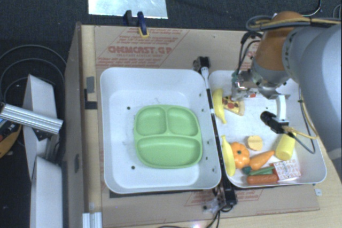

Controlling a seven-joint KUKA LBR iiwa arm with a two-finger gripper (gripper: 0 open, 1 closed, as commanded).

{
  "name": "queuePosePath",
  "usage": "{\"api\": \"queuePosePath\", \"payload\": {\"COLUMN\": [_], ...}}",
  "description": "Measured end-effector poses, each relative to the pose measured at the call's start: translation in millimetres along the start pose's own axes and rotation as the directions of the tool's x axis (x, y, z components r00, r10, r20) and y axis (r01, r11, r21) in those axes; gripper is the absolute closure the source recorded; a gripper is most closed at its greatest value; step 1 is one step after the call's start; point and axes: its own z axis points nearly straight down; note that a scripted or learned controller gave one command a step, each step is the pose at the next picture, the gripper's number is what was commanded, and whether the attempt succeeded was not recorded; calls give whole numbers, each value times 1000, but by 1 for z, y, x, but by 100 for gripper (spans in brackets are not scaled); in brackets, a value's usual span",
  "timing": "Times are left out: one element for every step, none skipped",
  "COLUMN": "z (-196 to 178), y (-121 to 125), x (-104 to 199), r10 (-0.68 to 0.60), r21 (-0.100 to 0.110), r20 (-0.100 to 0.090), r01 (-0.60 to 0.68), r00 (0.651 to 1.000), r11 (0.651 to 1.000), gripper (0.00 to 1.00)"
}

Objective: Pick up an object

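While the pizza slice toy (233,105) lies flat in the upper left of the right bin (315,168), it sits almost directly beneath my gripper (241,89), so the coming move is, I judge, a short straight drop; whether my tool is released or clenched I cannot tell. A banana (218,104) touches the slice's left edge against the bin wall and may crowd me, while the orange (240,156), carrot (261,159) and yellow block (285,147) lie well apart, nearer the front. The green divided plate (168,135) rests in the left bin (112,115).

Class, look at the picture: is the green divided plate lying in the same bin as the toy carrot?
No: the green plate lies in the left bin, while the carrot lies in the right bin.
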Motion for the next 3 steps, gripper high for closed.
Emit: {"api": "queuePosePath", "payload": {"z": [-23,-128,-97], "y": [-62,-108,-58], "x": [-38,-68,15], "r10": [7,7,-8], "r21": [24,18,20], "r20": [-13,-12,-17], "r01": [-7,-6,8], "r00": [1000,1000,1000], "r11": [1000,1000,1000], "gripper": [100,100,100]}}
